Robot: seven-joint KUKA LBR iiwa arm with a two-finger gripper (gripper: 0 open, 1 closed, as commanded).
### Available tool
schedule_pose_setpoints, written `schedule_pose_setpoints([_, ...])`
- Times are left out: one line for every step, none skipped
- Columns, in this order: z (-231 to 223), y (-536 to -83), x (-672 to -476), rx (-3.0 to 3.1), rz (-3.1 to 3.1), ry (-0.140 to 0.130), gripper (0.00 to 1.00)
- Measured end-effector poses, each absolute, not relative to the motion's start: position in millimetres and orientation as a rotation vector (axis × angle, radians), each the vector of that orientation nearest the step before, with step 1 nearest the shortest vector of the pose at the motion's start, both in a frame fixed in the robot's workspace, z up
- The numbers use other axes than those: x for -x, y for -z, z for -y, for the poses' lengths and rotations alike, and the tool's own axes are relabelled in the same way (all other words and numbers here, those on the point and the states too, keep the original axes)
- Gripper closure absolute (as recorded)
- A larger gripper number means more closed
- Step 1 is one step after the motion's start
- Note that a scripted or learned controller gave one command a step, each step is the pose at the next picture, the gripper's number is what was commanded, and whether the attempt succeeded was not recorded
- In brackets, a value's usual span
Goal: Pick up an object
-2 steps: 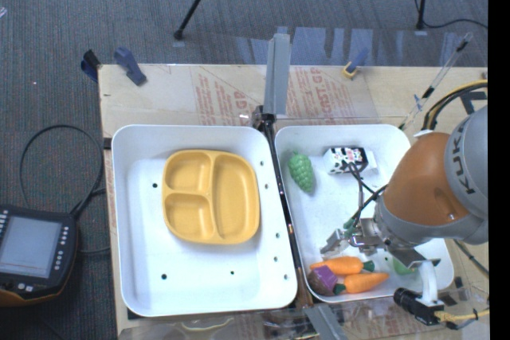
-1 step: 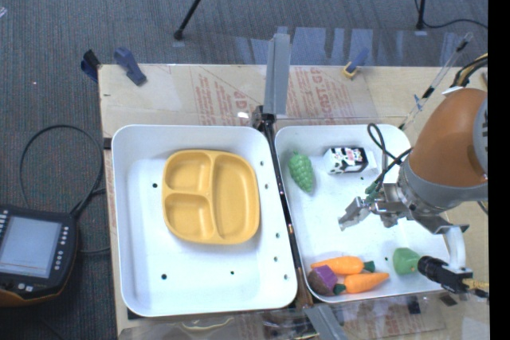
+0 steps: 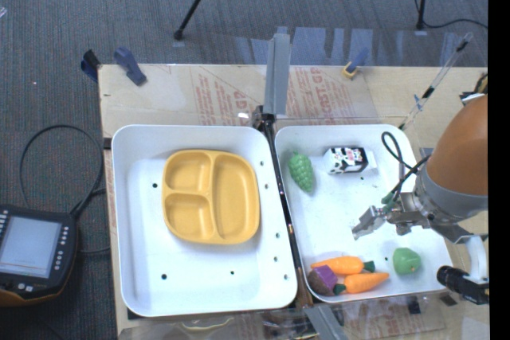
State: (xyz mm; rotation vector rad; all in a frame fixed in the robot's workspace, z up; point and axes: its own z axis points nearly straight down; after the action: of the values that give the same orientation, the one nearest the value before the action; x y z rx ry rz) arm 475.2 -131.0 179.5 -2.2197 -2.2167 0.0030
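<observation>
My gripper point(image 3: 365, 224) looks spread and empty, though blurred; just below it, the carrots point(image 3: 351, 272) seem light, stiff plastic—pinch mid-body.

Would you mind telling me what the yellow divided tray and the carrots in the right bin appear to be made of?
The yellow divided tray looks like moulded plastic with a matte to slightly satin finish: one even colour, rounded compartment walls. The two carrots look like toy food, probably plastic or rubber: smooth, uniformly bright orange with stubby green tops. Which of the two I cannot tell.
</observation>
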Motion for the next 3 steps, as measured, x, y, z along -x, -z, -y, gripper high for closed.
schedule_pose_setpoints([100.9,-84.6,-474.1,2.083,2.340,-0.005,0.00])
schedule_pose_setpoints([166.6,-160.9,-479.1,2.122,2.321,0.002,0.00])
schedule_pose_setpoints([146.1,-84.2,-473.8,2.100,2.325,-0.004,0.00])
